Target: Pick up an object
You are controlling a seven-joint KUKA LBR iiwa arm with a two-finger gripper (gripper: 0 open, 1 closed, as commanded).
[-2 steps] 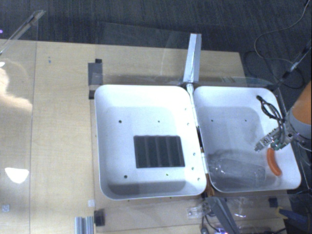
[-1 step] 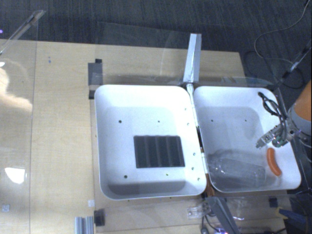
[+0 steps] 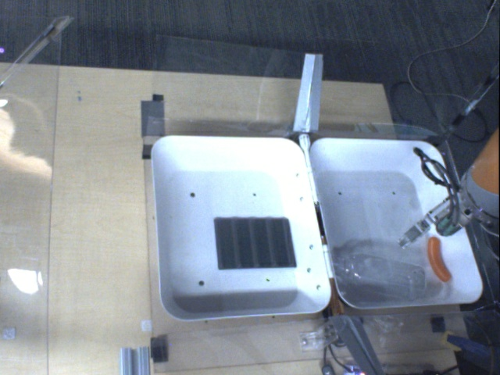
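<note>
In the left bin (image 3: 180, 170) a dark grey ridged rectangular pad (image 3: 255, 242) lies flat near the front. The right bin (image 3: 351, 170) holds a clear plastic container (image 3: 379, 270) lying on its side at the front, and a small orange carrot-shaped piece (image 3: 440, 258) near the right wall. My gripper (image 3: 414, 235) reaches in from the right, low over the right bin's floor. It is just left of and above the orange piece, and above the right end of the clear container. Nothing visible is held in it.
A black cable loop (image 3: 431, 169) hangs over the right bin's back right corner. A grey metal post (image 3: 308, 92) stands behind the seam between the bins. The arm's body (image 3: 484, 186) covers the right bin's right rim.
</note>
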